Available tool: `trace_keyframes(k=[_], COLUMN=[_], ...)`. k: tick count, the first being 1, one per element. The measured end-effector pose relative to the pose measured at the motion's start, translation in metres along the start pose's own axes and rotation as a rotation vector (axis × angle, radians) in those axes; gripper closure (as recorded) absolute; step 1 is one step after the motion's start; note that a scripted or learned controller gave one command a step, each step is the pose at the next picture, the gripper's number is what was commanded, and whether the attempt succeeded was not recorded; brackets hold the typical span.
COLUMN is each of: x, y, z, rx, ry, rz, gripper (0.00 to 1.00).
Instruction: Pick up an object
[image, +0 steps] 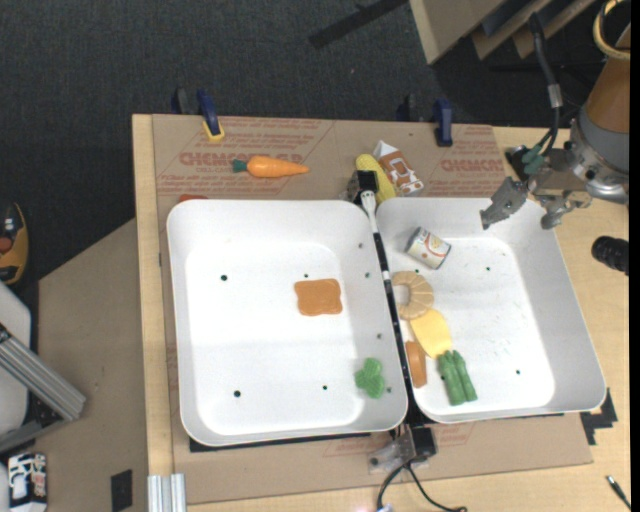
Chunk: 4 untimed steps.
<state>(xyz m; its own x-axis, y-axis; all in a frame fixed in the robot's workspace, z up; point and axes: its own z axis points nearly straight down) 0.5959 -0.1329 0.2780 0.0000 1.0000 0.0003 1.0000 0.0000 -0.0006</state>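
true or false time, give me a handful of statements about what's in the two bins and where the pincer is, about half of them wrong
1. The orange toast slice lies in the left bin. True.
2. The carrot lies in the right bin. False: it lies on the cardboard behind the left bin.
3. The pincer is clamped on the small can. False: it hangs over the right bin's far edge with nothing between its fingers, apart from the can.
4. The green broccoli piece sits in the left bin's near right corner. True.
5. The green bundle is in the left bin. False: it is in the right bin, near its front left.
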Motion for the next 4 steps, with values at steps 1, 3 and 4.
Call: trace_keyframes(k=[1, 3, 4], x=[0.055, 0.109, 0.163], y=[-0.022, -0.015, -0.071], z=[-0.161, -0.264, -0.258], rx=[-0.023, -0.015, 0.001], ry=[-0.001, 0.0, 0.002], rz=[-0.007, -0.007, -0.007], gripper=[0.0, 1.0, 1.0])
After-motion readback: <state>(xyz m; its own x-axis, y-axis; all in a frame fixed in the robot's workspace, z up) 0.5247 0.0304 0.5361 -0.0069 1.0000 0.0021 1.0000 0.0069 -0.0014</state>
